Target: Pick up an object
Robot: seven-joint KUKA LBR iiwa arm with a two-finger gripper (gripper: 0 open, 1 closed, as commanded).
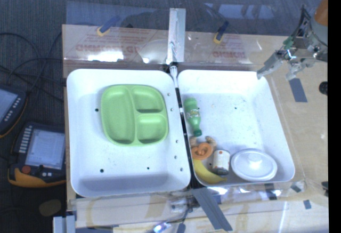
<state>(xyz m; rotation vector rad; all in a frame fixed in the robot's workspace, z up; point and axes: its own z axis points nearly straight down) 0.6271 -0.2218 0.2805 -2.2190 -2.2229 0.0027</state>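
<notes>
The right bin (250, 96) holds a green bottle (192, 115) along its left wall. Below the bottle lie an orange toy (202, 148), a yellow banana (209, 174), a small white can (220, 160) and a round white bowl (254, 165) at the front right. My gripper (281, 67) hangs above the bench just outside the right bin's back right corner, well away from all these objects. Its two fingers (266, 69) are spread apart with nothing between them.
The left bin (85, 173) carries a green divided plate (134, 113). A clear panel with two clips stands behind both bins. A tablet and a pendant with cables lie on the floor at the left.
</notes>
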